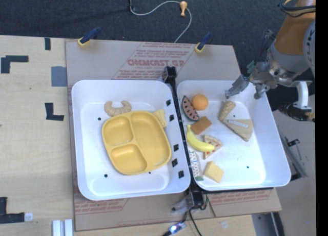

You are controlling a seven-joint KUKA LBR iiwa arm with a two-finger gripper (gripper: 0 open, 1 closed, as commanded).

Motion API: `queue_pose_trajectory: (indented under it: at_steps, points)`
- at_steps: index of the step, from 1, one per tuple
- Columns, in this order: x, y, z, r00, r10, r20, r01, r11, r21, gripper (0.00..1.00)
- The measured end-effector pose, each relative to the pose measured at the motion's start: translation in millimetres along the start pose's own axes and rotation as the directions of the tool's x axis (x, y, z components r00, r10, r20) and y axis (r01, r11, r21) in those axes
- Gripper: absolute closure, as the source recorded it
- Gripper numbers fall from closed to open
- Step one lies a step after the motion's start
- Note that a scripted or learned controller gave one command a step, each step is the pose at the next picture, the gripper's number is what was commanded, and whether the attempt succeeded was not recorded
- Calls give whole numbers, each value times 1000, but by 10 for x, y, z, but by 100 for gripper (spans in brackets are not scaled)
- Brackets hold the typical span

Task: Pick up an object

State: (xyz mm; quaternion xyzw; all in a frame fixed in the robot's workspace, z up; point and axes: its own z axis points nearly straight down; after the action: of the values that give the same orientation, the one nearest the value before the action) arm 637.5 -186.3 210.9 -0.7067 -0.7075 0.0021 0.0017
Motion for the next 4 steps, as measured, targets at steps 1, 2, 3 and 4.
queue_pose_trajectory:
  at_steps: [1,2,3,4]
  points:
    - [68,1,464,1000,0,0,0,1000,0,0]
    - [124,52,941,1000,-1,0,1,1000,0,0]
    - [130,48,1286,1000,-1,2,1,1000,-2,0]
    - [138,60,1158,1000,-2,2,3,1000,-5,100]
